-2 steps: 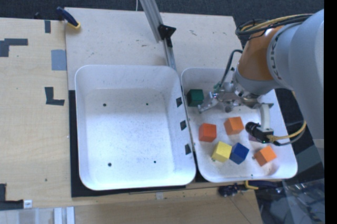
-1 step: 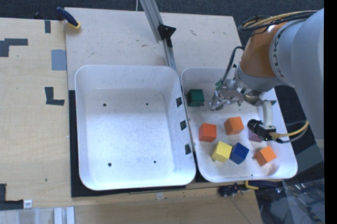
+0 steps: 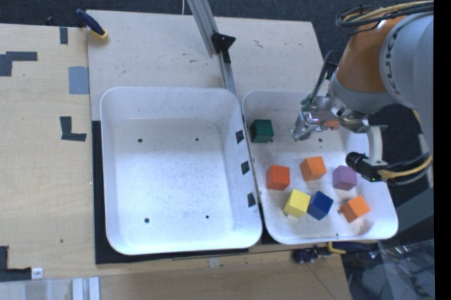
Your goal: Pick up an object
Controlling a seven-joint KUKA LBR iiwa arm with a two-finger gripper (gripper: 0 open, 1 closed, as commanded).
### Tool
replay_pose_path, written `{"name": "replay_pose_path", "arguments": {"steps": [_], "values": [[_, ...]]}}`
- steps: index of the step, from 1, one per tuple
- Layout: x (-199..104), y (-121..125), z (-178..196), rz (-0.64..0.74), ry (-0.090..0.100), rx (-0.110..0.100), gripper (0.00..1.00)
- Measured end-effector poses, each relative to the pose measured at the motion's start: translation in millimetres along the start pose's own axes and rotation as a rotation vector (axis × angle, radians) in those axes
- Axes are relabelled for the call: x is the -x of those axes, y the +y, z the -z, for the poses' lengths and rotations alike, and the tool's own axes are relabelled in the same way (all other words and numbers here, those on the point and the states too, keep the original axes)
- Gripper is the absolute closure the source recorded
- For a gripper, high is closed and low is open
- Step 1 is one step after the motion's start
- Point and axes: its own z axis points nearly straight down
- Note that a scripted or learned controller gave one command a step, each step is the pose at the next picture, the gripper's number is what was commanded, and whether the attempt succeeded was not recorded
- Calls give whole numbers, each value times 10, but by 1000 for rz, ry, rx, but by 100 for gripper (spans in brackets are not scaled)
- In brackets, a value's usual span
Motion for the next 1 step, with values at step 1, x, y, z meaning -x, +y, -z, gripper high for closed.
{"name": "replay_pose_path", "arguments": {"steps": [1], "values": [[-4,12,381,1,0,0,100]]}}
